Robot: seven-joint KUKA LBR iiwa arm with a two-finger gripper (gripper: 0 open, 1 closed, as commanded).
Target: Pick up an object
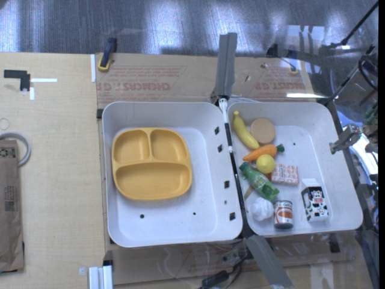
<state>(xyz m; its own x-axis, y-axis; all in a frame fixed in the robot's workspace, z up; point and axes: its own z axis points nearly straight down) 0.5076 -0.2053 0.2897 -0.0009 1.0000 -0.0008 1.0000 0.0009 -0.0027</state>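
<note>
nothing picked yet, as far as i can judge: all items sit in the right bin [337,161], none lifted. banana [245,131] and round brown disc [263,130] at the far end, carrot [261,152] and lemon [265,164] mid, green bottle [259,181] and red packet [284,174] nearby, white ball [261,209], can [283,214] and small carton [315,203] at the near end. left bin [120,227] has a yellow divided plate [152,163]. claw [346,140] sits at the right bin's right rim, well apart from the items; can't tell if open or closed. whole job left: choose item, descend, grip, lift.
</note>
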